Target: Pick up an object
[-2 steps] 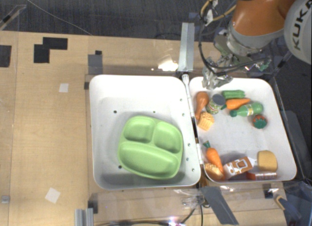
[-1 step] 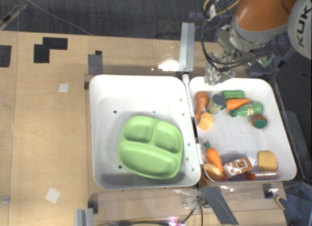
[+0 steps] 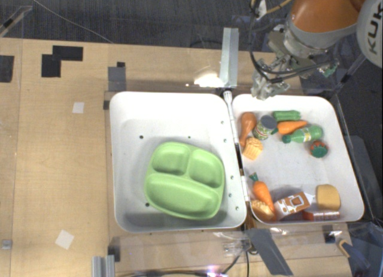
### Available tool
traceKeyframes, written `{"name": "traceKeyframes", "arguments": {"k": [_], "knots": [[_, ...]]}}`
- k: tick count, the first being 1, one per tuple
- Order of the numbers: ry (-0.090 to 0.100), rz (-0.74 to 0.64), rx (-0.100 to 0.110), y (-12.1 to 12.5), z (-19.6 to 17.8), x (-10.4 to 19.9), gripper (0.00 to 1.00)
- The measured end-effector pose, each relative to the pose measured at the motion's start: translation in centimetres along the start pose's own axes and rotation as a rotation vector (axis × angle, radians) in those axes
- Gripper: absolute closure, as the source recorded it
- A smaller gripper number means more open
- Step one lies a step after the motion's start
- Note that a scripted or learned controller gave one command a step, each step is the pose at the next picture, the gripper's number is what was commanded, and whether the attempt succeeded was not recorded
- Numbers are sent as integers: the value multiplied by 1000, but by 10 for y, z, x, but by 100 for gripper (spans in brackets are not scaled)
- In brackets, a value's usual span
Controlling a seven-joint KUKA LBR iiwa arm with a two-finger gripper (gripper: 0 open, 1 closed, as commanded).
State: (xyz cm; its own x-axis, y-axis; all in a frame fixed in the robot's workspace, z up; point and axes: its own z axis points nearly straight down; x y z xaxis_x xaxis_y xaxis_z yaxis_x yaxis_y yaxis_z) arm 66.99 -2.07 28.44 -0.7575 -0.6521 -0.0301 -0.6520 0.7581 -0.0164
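Arm: the grey arm with its orange band enters from the right, its wrist above the far rim of the right bin.

Claw: the claw (image 3: 263, 88) hangs just beyond the far left corner of the shallow white right-hand bin (image 3: 350, 168); nothing lies between its tips, and whether it stands wide or narrow cannot be told from this slant.

Candidate objects, far group: an orange toy carrot lying on end (image 3: 246, 125), a small dark-capped toy jar (image 3: 263, 128), a yellow toy corn piece (image 3: 253, 148), a green toy vegetable (image 3: 286, 115), an orange carrot with green top (image 3: 291, 127), a green toy bottle shape (image 3: 305, 134) and a small red-and-green round toy (image 3: 318, 148). Several of these touch or nearly touch.

Candidate objects, near group: a second orange carrot (image 3: 261, 193), an orange-and-white toy carton (image 3: 293, 203) and a tan block-shaped toy (image 3: 328, 196) along the near wall.

Left bin: the shallow white left-hand bin (image 3: 128, 126) holds a green divided plastic tray (image 3: 185, 180).

Step in hand: approach, judged by the claw resting above the rim and not yet over any toy.

Advice: the red-and-green round toy stands most apart, so a descent there risks least fouling of neighbours. For an elongated toy, set the tips across the narrow axis, descend vertically, and keep clear of the bin walls.

Risk: crowded pieces near the divider may be nudged or pinched together.
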Motion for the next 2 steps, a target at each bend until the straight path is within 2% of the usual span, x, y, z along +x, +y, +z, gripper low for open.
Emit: {"name": "traceKeyframes", "arguments": {"k": [1,2], "knots": [[18,-443,-15,-45,-8,50,100],[9,-445,-7,-44,-22,46,100]]}}
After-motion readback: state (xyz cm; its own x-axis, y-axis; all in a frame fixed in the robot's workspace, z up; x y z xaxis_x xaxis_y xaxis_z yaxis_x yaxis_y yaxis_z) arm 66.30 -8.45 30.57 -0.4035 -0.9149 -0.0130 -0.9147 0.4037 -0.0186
